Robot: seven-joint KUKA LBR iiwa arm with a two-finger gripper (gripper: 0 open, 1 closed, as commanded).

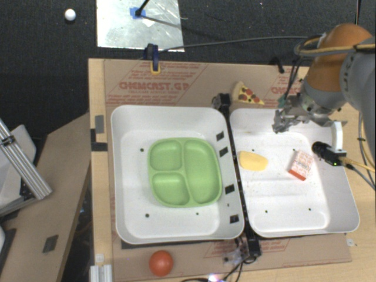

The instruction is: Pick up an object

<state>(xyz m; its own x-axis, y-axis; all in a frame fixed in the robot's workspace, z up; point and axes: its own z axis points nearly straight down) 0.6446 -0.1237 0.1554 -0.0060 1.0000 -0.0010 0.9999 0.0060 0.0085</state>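
Divided tray [184, 172] in left bin [126, 134], wedge [253, 161] and perhaps a carton [300, 165] in right bin [335, 207]

Black cloth [47, 69] surrounds the cardboard-topped bench [176, 81].

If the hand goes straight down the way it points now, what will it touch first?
Probably the bare floor of the right bin near its back wall. The hand points down there, apart from the yellow piece and the red-and-white packet. Depth is uncertain.

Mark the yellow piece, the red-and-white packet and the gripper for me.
yellow piece [253, 161]: camera view, its middle.
red-and-white packet [300, 165]: camera view, its top face.
gripper [283, 124]: camera view, between its fingertips.
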